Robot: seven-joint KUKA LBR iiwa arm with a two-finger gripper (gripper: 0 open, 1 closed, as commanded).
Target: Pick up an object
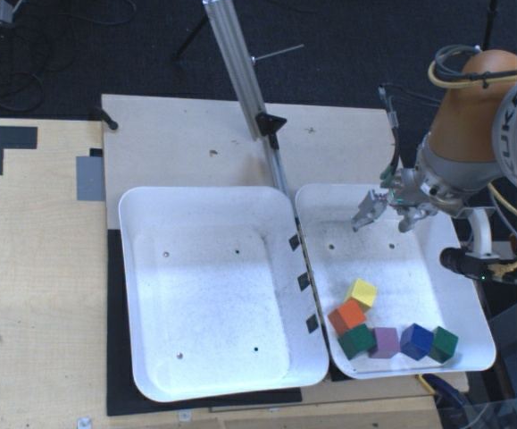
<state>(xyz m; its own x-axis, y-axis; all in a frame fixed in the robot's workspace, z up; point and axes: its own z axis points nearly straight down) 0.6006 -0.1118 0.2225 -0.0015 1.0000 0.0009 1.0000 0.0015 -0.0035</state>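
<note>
camera view: gripper hangs with fingers apart and bare, poised over the right bin, likely for the yellow cube.

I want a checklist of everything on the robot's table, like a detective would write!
Surface: pale bench bearing two white bins, left bin and right bin.
Job's things: yellow, orange, two green, purple and blue blocks in the right bin's near end.
Clutter: nothing seen.
Grippers: tool open, over the right bin's far end, holding nothing.
Cables: loop atop the arm.
Surroundings: slanted metal rail, dark floor.
</note>
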